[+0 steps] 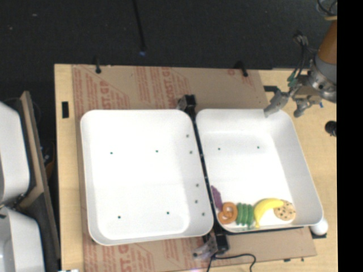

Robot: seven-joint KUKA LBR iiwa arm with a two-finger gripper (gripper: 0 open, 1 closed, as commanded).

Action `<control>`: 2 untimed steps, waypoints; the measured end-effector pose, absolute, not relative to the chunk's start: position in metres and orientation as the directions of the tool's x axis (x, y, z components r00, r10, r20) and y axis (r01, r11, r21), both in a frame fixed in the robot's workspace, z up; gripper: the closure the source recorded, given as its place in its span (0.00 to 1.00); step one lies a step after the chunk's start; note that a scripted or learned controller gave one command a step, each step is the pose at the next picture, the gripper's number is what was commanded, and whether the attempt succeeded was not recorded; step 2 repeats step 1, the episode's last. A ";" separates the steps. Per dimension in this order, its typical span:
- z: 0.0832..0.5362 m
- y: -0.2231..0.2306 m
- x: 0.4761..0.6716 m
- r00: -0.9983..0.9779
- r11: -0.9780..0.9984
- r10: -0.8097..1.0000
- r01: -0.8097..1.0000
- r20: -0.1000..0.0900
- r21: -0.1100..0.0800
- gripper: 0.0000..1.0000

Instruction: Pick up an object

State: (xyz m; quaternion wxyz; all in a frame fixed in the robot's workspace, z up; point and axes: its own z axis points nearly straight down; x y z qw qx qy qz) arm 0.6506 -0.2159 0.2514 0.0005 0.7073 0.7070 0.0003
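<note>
While the arm (323,67) is cut off, its jaws stand apart, clasping nothing.

**What the robot arm looks like**

The robot's grey metal arm with the orange band (327,50) shows at the top right. The orange band is wide and smooth, a warm brownish orange. Under it sits a round grey ring that looks like shiny metal. Above the band there is a thin curved wire or loop, dark against the black behind it.

A small grey metal gripper with thin parts (288,100) sticks out from the ring. It is pale grey with darker bits, and it looks bony, like little rods and plates joined together. A thin dark stalk pokes up from it. Its parts are too small and blurry to make out clearly.
</note>
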 end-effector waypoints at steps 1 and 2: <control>0.262 -0.216 0.651 0.000 0.000 1.000 1.000 -0.001 0.003 1.00; 0.262 -0.216 0.651 0.000 0.000 1.000 1.000 -0.001 0.003 1.00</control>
